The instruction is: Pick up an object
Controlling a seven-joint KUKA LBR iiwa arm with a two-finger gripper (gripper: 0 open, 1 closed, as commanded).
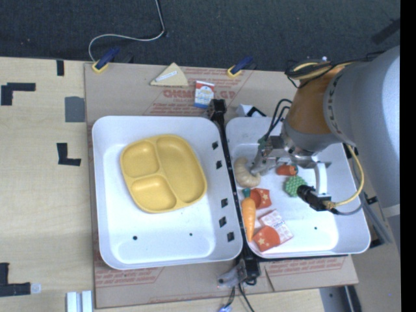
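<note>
The right bin (338,236) holds several small things: a beige lumpy piece (244,172), an orange carrot (249,218), a red packet (261,197), a red and white packet (272,229), a green bumpy ball (294,186) and a small red piece (286,170). My gripper (265,163) reaches down into this bin from the right, just right of the beige piece and left of the small red piece. I see nothing clearly held in it.
A yellow divided plate (162,172) lies in the left bin (117,239). Behind the bins on the cardboard sit a small red and white carton (204,94) and a tan wedge (171,76). The arm's grey bulk (364,103) covers the right bin's far right corner.
</note>
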